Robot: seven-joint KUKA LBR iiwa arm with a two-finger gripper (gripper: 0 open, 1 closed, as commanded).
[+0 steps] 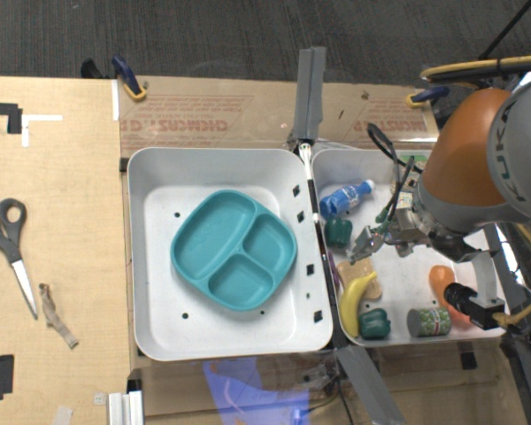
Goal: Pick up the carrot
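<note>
The carrot [442,283] is an orange piece lying near the right side of the right bin [398,342], partly covered by a black part of the arm. My gripper [368,242] hangs over the middle left of that bin, well to the left of the carrot and apart from it. It is just above the yellow banana [354,296] and right of a dark green toy [338,231]. Nothing shows held in it. The grey arm with its orange band [467,153] covers the bin's far right part.
The right bin also holds a blue bottle [344,197], a green pepper [373,324] and a green-labelled can [429,321]. A teal divided plate [234,249] lies in the left bin [150,264]. Scissors [9,237] rest on the bench at far left.
</note>
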